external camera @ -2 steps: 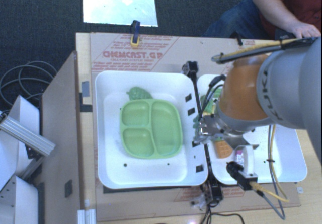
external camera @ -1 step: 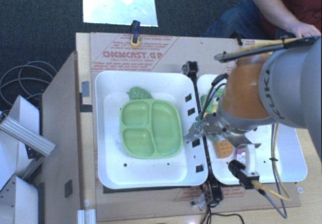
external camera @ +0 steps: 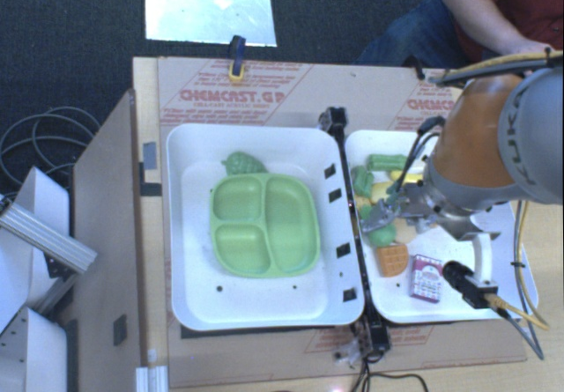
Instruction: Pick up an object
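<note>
Green: I see a sectioned plate (external camera: 264, 225) in the left bin (external camera: 189, 232), well left of my claw (external camera: 381, 216).
Darker green: a small lumpy toy (external camera: 242, 163) touches the plate's far edge.
Claw: low over the right bin (external camera: 388, 306), near the divider; I cannot tell how its fingers stand.
Under the claw: green pieces (external camera: 363, 179) and a yellow bit (external camera: 381, 192), cluttered together.
Just nearer than the claw: an orange waffle-textured block (external camera: 393, 258).
Right of that: a small red-and-white box (external camera: 426, 278).
Counter (external camera: 264, 91): cardboard under both bins.
</note>
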Tool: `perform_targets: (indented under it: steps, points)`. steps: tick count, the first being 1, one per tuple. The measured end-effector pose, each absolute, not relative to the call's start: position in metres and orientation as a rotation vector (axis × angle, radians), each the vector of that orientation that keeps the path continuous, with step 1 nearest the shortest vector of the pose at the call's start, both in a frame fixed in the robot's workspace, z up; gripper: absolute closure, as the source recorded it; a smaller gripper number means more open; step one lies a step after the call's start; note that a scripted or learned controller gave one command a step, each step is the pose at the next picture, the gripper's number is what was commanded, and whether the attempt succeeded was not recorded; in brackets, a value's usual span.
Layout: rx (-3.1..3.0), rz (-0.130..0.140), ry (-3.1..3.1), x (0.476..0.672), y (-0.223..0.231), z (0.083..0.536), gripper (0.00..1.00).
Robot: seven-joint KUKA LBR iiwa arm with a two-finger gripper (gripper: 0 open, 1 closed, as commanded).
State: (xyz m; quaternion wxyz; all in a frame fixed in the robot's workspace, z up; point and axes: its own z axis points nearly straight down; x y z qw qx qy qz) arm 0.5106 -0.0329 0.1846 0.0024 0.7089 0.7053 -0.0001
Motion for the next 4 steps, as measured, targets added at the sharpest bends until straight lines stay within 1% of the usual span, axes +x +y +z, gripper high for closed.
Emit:
perform_targets:
  steps: [1,2,3,4]
  points:
    - [2.216,0.004,2.224,0.511,-0.028,0.195,1.0]
    - [2.206,0.006,2.24,0.486,0.082,0.202,1.0]
    - [2.226,0.001,2.212,0.487,-0.008,0.212,1.0]
    - [2.222,-0.001,2.223,0.486,0.004,0.188,1.0]
